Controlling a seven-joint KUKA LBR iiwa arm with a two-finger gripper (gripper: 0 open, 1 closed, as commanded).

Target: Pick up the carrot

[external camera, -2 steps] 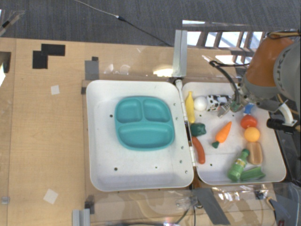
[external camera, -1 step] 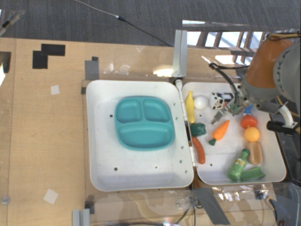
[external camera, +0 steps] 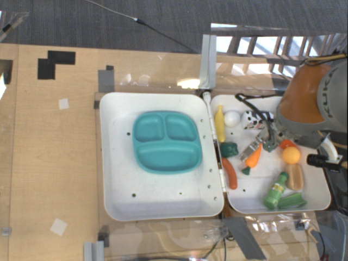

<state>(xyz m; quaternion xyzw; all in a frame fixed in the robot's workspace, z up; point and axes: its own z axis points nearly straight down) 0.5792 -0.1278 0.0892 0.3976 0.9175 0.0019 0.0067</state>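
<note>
- Camera view looks down on two shallow white plastic bins: the left bin (external camera: 114, 162) holds a teal sectioned plastic plate (external camera: 166, 142), the right bin (external camera: 321, 200) holds a scatter of toy food.
- The small orange toy carrot with a green top (external camera: 252, 157) lies tilted in the middle of the right bin, green end toward the near-left, between a green toy pepper (external camera: 229, 149) and a round orange toy fruit (external camera: 291, 155).
- The metal two-finger gripper (external camera: 261, 145) sits at the carrot's far end, seemingly touching it; I cannot tell whether its jaws are released or clenched, and nothing shows the carrot between them.
- The grey arm with its orange band (external camera: 304, 99) reaches in from the right, wrist low over the bin, probably lined up for a grasp along the carrot.
- A red toy sausage (external camera: 230, 174) and a yellow toy banana (external camera: 219, 123) lie against the bin's left wall, well clear of the grasp.
- A green toy bottle (external camera: 276, 190) carries a label too small to read; lettering on the arm is cut off.
</note>
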